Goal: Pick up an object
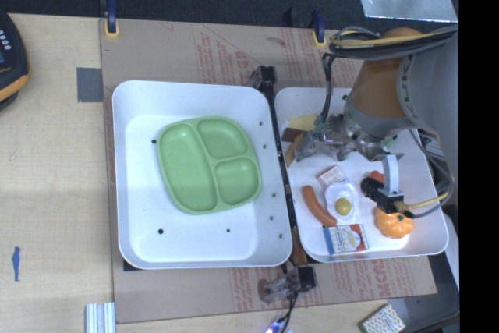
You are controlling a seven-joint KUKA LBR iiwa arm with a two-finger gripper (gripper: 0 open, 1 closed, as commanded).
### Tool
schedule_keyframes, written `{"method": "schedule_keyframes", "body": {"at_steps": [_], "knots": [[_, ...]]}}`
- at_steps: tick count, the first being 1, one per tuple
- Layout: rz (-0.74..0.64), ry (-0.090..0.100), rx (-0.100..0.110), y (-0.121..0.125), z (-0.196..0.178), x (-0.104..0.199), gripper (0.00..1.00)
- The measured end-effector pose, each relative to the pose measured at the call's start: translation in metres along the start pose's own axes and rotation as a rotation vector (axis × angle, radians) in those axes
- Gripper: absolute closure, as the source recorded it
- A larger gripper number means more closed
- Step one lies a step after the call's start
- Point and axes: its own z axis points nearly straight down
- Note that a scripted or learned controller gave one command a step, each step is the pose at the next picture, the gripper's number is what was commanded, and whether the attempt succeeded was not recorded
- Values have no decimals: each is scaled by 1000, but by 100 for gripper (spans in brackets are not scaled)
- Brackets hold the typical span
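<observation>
1. White plastic, shallow and square-cornered: the left bin [132, 238] takes up the middle of the bench and carries a green divided plate [209, 164] with three compartments, lying flat near its centre.
2. The right bin [430, 242], also white, sits just beside the left one, their inner walls nearly touching.
3. The grey arm [425, 82], with its orange band [380, 90] above the wrist, reaches in from the right over the upper half of the right bin.
4. The gripper [312, 146] points toward the bin's upper left corner, close to the dividing wall. Whether it is wide, narrow or holding anything, I cannot tell from this angle.
5. Beside it near that corner lies a small yellow and brown piece [300, 125].
6. In the lower part of the bin lie a blue-and-red packet [345, 239], a sausage [317, 205] slanted just left of a fried egg [341, 200], a small orange pumpkin [394, 223] to the right, and a small carton [330, 175] above the egg.
</observation>
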Motion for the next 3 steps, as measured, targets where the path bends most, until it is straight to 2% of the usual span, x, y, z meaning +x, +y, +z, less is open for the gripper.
{"method": "schedule_keyframes", "body": {"at_steps": [1,2,3], "knots": [[2,1,6,-69,1,-22,0],[0,1,7,-68,-9,-23,100],[0,2,-1,-66,-104,40,100]]}}
